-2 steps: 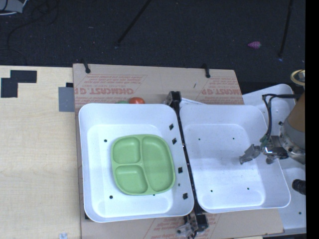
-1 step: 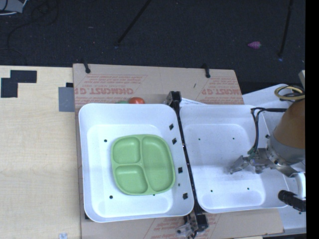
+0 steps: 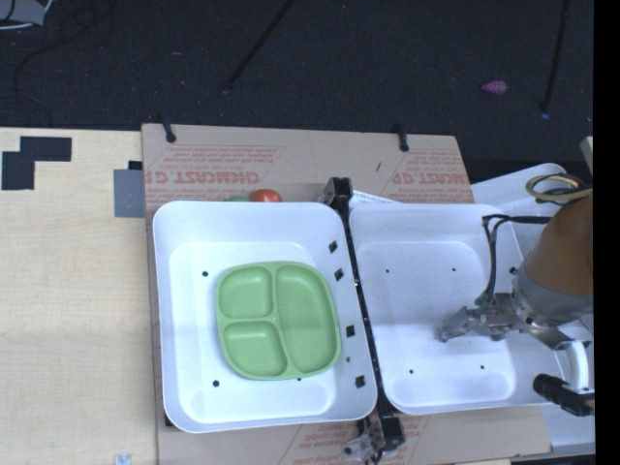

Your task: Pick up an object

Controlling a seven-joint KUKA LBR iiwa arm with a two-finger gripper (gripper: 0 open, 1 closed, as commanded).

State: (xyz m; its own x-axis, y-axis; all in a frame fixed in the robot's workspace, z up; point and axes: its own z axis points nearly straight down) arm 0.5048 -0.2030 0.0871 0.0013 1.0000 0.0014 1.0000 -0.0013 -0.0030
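Over right bin (image 3: 426, 395): claw (image 3: 453, 329); green plate (image 3: 278, 320) left bin (image 3: 184, 395).

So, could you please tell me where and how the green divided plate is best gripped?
Probably by its raised outer rim, coming from above. The green divided plate lies flat in the left bin, so only the rim gives the gripper an edge. The right-hand rim, nearest the arm, looks easiest to reach.
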